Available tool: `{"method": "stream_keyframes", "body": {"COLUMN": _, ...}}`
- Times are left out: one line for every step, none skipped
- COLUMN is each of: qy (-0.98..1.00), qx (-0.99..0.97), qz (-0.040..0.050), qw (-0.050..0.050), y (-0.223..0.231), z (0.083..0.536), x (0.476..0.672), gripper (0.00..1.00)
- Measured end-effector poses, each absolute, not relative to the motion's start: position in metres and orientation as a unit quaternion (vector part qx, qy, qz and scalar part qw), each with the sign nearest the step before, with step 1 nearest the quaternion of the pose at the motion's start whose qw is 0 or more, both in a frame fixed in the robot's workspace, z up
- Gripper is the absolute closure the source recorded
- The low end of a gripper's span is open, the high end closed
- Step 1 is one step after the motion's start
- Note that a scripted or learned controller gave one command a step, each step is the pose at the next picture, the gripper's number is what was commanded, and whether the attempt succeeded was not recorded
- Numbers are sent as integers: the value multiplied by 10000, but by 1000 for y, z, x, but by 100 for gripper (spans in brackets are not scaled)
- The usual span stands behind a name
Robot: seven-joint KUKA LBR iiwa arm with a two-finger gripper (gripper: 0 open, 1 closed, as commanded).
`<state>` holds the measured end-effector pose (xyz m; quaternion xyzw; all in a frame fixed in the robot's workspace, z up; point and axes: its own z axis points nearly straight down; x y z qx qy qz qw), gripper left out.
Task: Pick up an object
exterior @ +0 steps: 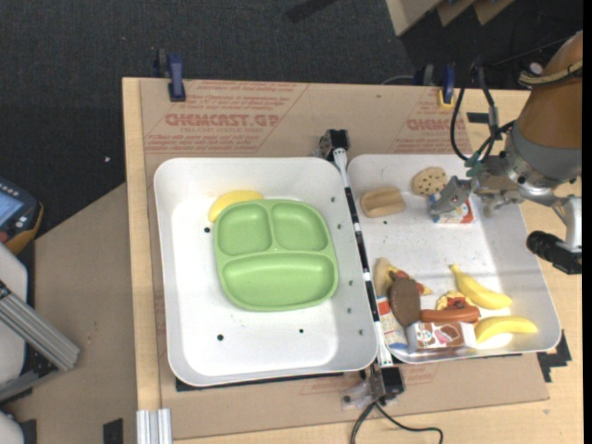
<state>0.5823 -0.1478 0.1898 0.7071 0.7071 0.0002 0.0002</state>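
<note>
Gripper [453,202] sits low over the far part of the right bin [518,248], w/ a small red-and-white item [461,213] right at its tips; can't tell if that item is between the fingers or just under them, and can't tell whether the claw is released or clenched, too blurred and small. Just left of it, a round cookie [428,181] near the far wall, and further left a tan bread roll [382,202] by the divider. The arm [550,128] comes in from the right, orange band above the wrist, black cables looping off it. Near end of the right bin is crowded: two bananas [481,291], one behind the other, a hot dog [450,314] just left of them, a brown lump [404,297] touching the pile, and a flat packet [435,337] at the near edge under the hot dog. Left bin [185,211] holds a green divided plate [275,253] w/ three sections, roughly centred, and a yellow thing [231,199] poking out from under its far-left corner. Both bins rest on a brown board [222,114] w/ red print, blue clamps [173,74] at the far edge.
</note>
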Motion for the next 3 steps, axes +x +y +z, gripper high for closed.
{"method": "stream_keyframes", "body": {"qy": 7059, "qx": 7083, "qz": -25, "qw": -23, "y": -200, "z": 78, "x": 598, "gripper": 0}}
{"method": "stream_keyframes", "body": {"qy": 7101, "qx": 7041, "qz": 24, "qw": 19, "y": -128, "z": 85, "x": 670, "gripper": 0}}
{"method": "stream_keyframes", "body": {"qy": 7080, "qx": 7062, "qz": 10, "qw": 28, "y": -133, "z": 97, "x": 668, "gripper": 100}}
